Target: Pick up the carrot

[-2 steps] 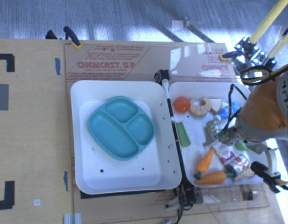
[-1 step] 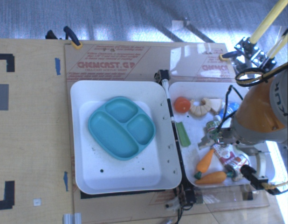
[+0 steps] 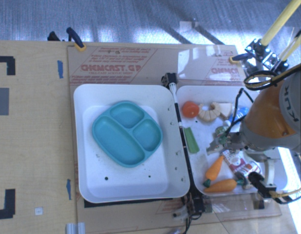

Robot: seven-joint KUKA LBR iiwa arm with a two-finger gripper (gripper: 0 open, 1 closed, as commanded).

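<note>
I see a big cardboard sheet (image 3: pixel 116 62) under both bins, red print on it reading upside down and mirrored; I can't make out the words for sure (something like "GHMCAST"). Blue tape bits sit on its left edge. Black letters "KU" show on the grey arm (image 3: pixel 274 116) at the right edge, above its orange band.

Left bin (image 3: pixel 87 145): a teal divided plate (image 3: pixel 127 133) with three compartments, sitting a bit left of centre, nothing in the compartments.

Right bin (image 3: pixel 282 177): crowded. At the far side an orange-red tomato (image 3: pixel 190 109), and just right of it a pale croissant-like pastry (image 3: pixel 213 112). A green stick-shaped piece (image 3: pixel 191 140) lies along the left wall. On the near side, a carrot (image 3: pixel 214 169) lies tilted, green tip toward the near left, and a second carrot (image 3: pixel 222 185) lies roughly flat just nearer than the first, its leafy end to the right. A red-and-white packet (image 3: pixel 240 165) sits right of the first carrot, print too small to read.

Gripper (image 3: pixel 222 140) hangs over the middle of the right bin, just far of the tilted carrot, apart from it. I cannot tell if it's released or clenched, metal bits are blurred together. Nothing visibly held.
</note>
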